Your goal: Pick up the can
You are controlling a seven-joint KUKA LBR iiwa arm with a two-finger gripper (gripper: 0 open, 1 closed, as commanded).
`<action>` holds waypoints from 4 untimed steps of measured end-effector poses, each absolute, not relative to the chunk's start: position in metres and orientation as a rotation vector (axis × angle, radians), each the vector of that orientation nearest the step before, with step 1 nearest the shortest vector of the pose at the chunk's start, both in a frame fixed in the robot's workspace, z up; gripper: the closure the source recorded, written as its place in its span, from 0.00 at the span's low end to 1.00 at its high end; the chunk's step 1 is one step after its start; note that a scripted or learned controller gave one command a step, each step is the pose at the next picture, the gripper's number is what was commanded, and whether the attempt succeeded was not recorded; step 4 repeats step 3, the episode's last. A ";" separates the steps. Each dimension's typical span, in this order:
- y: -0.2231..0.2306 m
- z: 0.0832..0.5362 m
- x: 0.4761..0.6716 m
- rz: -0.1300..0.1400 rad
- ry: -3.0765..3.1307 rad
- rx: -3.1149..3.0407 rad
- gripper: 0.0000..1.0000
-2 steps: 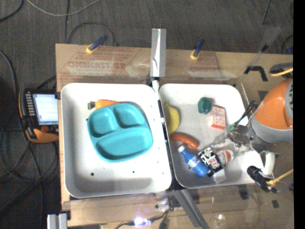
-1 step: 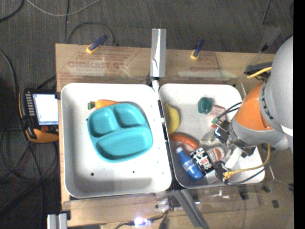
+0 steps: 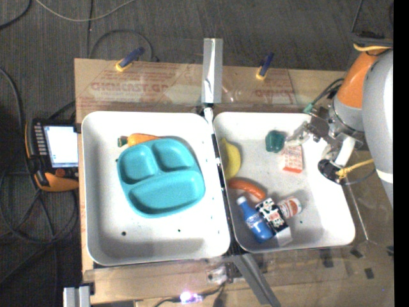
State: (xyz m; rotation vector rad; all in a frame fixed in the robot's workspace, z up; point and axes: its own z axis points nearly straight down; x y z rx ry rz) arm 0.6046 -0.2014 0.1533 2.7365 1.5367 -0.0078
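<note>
The can is small, with a red and white label. It lies on its side in the right bin, near the front, touching a black and white patterned box. My gripper hangs over the bin's far right part, well behind the can. A red and white packet sits just below and left of the gripper; whether the two touch is unclear.
The right bin also has a teal lump, a yellow fruit by the left wall, an orange sausage shape and a blue bottle. In the left bin, a teal divided plate partly covers an orange item.
</note>
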 end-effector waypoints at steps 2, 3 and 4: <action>-0.198 0.094 0.498 0.024 1.488 2.757 0.00; -0.200 0.101 0.497 0.016 1.487 2.758 1.00; -0.200 0.101 0.497 0.016 1.487 2.758 1.00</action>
